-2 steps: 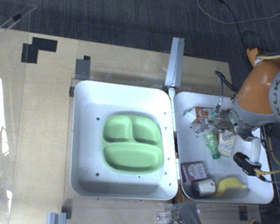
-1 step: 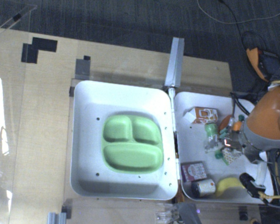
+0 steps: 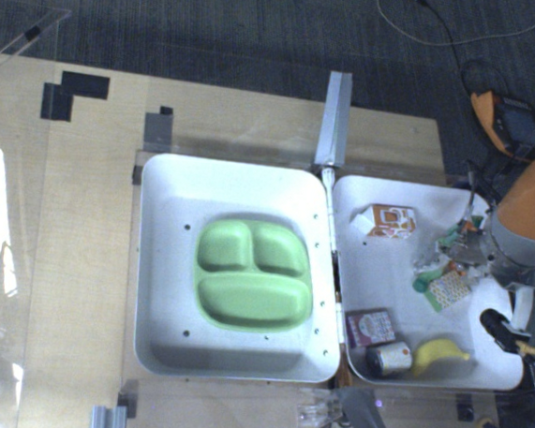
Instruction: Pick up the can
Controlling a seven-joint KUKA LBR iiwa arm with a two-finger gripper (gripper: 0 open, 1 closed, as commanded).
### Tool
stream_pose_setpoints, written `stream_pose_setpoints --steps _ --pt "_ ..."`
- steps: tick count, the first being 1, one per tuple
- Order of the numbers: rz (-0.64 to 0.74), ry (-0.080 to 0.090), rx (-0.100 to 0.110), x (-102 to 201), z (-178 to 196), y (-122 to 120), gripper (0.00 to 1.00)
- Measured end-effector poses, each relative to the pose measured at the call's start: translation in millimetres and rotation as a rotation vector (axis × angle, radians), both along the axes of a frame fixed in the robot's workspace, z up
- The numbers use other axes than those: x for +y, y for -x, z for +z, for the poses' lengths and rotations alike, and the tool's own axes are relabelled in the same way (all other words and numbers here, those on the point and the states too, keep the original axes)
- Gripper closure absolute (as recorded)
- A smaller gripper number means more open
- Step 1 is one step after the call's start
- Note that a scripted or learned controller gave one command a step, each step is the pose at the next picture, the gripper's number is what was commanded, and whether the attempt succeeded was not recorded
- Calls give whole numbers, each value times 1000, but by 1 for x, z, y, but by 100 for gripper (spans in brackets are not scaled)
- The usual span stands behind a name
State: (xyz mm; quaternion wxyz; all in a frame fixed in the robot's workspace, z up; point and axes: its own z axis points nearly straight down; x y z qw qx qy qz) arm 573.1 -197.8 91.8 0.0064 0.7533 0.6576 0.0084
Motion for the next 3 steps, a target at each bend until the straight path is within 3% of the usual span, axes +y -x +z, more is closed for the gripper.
stream_pose_setpoints --steps 1,2,3 --pt "-93 8 -3 42 1 6 0" --pt "-91 9 -9 42 11 3 100" --pt "-151 1 21 29 107 35 100"
